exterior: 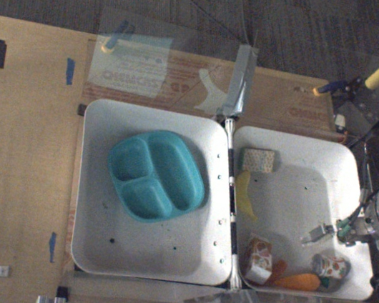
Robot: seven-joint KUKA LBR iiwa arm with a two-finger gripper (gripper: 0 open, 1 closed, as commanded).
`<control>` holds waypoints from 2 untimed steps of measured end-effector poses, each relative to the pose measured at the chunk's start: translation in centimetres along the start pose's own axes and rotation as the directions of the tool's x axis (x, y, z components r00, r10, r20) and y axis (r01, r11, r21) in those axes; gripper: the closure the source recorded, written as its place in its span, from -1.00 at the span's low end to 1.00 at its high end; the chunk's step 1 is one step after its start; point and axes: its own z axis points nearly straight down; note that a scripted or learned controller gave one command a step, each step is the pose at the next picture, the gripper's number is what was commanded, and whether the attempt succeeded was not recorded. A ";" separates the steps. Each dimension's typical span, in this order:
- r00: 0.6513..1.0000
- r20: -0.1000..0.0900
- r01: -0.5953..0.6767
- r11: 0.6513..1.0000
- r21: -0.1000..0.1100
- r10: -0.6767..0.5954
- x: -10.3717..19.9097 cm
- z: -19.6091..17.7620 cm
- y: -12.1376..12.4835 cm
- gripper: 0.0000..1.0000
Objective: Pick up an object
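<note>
Camera view: we find the gripper (320, 234) poised, jaws' state indeterminable, above the right bin (299, 148), needing descent onto the patterned cup (329, 267).

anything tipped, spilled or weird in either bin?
No spill or damage visible. The teal divided plate lies skewed in the left bin. In the right bin, two patterned cups look tipped over by the front wall beside the carrot. The banana and sponge sit by the left wall.
</note>
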 end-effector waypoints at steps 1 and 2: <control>0.973 0.006 0.233 0.973 -0.005 -0.233 5.7 6.7 1.4 -1.00; 0.973 0.006 0.232 0.973 -0.006 -0.232 5.7 6.7 1.4 -1.00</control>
